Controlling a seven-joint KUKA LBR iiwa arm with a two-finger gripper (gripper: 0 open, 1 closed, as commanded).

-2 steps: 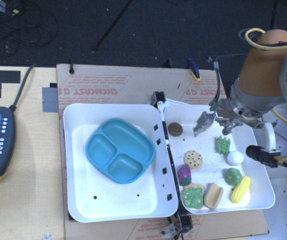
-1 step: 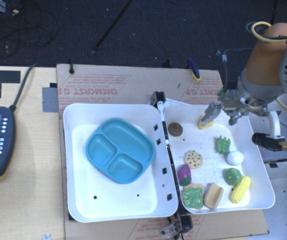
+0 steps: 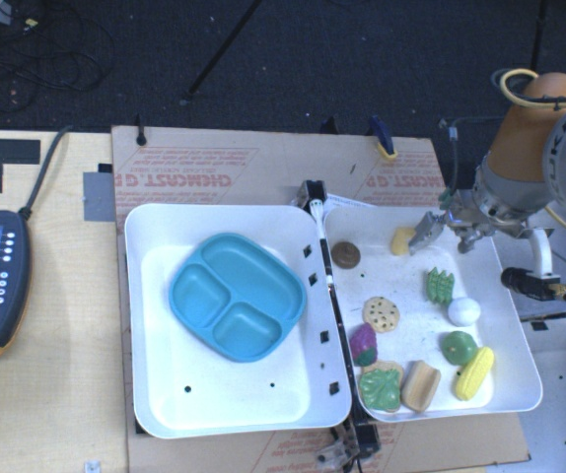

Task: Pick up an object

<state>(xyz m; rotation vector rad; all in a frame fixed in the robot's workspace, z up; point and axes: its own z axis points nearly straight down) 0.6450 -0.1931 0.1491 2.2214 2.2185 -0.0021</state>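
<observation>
Yellow toy [image 3: 401, 240] lying in right bin [image 3: 520, 382], untouched. Pincer [image 3: 448, 236] hovering beside it, fingers apart, holding nothing. Approach step; next needing descent, centring.

The arm [image 3: 531, 156] entered at the upper right of the frame; its body was grey, with a rounded orange band [image 3: 544, 92] near the top; a thin yellowish cable made a loop beside the orange part; lower, the wrist was a grey metal block; the gripper [image 3: 448, 232] had thin, pale metal fingers [image 3: 424, 233], with a dark piece behind them.
</observation>
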